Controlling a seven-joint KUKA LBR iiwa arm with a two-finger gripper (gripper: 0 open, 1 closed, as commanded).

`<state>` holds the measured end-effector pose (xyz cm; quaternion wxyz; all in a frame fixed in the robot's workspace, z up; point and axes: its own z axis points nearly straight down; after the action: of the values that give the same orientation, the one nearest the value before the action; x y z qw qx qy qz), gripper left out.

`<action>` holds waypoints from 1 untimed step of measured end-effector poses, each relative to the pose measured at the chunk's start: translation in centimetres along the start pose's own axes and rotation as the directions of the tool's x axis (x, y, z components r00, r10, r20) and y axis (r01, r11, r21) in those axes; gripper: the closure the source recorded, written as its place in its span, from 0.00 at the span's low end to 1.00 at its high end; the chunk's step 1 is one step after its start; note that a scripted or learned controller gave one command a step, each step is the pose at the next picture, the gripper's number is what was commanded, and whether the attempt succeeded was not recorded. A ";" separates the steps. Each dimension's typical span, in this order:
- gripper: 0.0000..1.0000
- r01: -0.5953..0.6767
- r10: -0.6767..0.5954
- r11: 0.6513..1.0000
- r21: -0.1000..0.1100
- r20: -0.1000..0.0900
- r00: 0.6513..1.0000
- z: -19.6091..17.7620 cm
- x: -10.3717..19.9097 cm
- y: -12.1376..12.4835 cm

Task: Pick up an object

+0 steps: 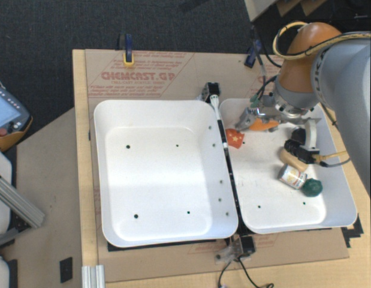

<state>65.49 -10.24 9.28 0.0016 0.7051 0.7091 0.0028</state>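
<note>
My gripper (256,116) hangs low over the far left part of the right bin (263,212), under the orange wrist band. An orange object (267,125) lies directly beneath or against it, partly hidden, and I cannot tell if they touch. A red-orange block (234,138) sits by the divider just left of the gripper. Toward the bin's right side lie a tan wooden piece (288,157), a small white labelled cylinder (291,176) and a green ball (312,188), close together.
The left bin (113,161) lies beside the right one, their rims meeting along a dark divider (226,161). Both rest on a cardboard sheet (137,71) held by a blue-and-yellow clamp (128,48) at the back. The grey arm covers the right bin's far right corner.
</note>
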 end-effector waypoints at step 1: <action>0.00 -0.009 0.009 1.000 0.003 0.005 1.000 0.8 -5.7 1.2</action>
<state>66.68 -15.90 8.50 0.0024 0.7082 0.7060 -0.0001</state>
